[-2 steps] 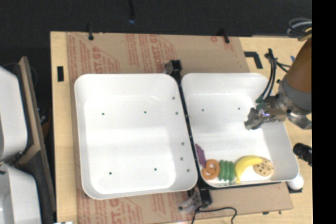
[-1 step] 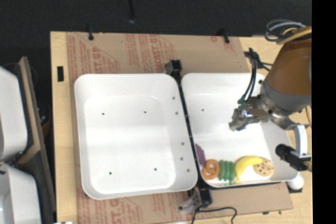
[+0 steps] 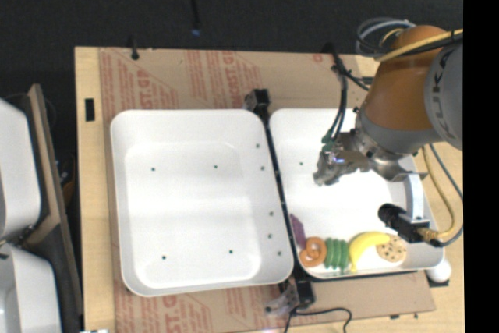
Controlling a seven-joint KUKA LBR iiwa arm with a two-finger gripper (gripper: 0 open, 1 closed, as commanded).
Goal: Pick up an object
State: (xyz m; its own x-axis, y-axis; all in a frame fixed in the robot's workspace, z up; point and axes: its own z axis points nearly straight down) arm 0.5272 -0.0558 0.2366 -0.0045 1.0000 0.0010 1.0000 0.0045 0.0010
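Observation:
The gripper hangs over the upper middle of the right bin, below the orange wrist band. Its fingers are small and dark from this angle, and nothing shows between them. Along the right bin's front edge lies a row of toys: an orange ring-shaped piece, a green ribbed piece, a yellow banana and a tan cookie-like disc. A small purple item rests against the bin's left wall. All of them sit well below the gripper.
The left bin stands beside the right one on a cardboard sheet. A black clamp sits between the bins at the back. Cables and a black fitting hang from the arm over the right bin's right side.

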